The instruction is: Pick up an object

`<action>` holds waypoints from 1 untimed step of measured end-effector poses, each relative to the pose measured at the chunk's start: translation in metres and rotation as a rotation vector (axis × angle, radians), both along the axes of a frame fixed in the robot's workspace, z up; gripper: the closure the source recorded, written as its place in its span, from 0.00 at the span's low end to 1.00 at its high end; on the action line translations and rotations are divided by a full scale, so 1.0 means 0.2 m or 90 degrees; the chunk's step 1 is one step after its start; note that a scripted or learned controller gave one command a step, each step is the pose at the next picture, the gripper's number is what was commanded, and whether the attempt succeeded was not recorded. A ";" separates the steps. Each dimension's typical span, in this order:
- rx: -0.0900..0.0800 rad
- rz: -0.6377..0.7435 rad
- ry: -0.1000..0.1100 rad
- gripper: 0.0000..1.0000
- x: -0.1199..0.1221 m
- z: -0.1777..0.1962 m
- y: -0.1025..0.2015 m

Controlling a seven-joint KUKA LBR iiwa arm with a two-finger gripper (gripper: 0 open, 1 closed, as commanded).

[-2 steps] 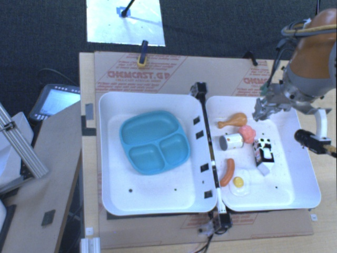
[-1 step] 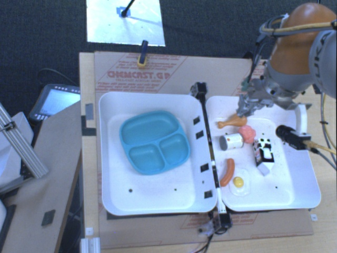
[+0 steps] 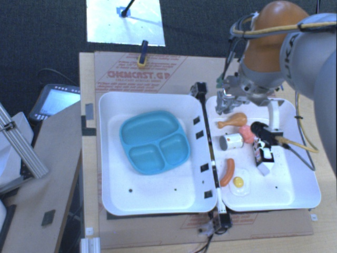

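We read this as the approach step. The grey metal gripper [image 3: 225,103] hangs low over the far left corner of the right-hand shallow white plastic bin [image 3: 295,194], and we see nothing in its grasp. From this slant we cannot tell whether it is spread or pressed together.

The thing nearest to it is a tan-and-orange plastic toy drumstick [image 3: 235,121]. It lies on its side on the bin floor just beside the gripper, on the near side, with its thin end pointing at the divider between the bins. We take it as the likeliest target.

Nearer to us lie a small white cylinder with a grey end [image 3: 230,141] close by a pink lump [image 3: 247,136], then an orange-red toy sausage [image 3: 227,172] and a white toy fried egg with a yellow yolk [image 3: 238,183]. The left-hand white bin [image 3: 113,194] holds a light blue divided plastic plate [image 3: 154,141], well apart from the gripper.

In our judgement, the next move calls for a short shift toward the drumstick's thick end, then a straight descent and a grasp across its narrow width. Its rounded shape could roll or slip out.
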State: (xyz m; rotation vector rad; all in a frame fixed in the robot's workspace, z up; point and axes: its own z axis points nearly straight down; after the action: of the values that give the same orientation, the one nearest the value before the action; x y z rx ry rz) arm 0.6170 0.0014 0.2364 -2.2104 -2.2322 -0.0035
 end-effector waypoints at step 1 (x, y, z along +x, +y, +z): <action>0.000 -0.001 0.000 1.00 0.04 -0.03 0.24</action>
State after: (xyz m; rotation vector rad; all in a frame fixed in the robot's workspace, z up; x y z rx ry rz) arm 0.6241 0.0494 0.2310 -2.2119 -2.2316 -0.0038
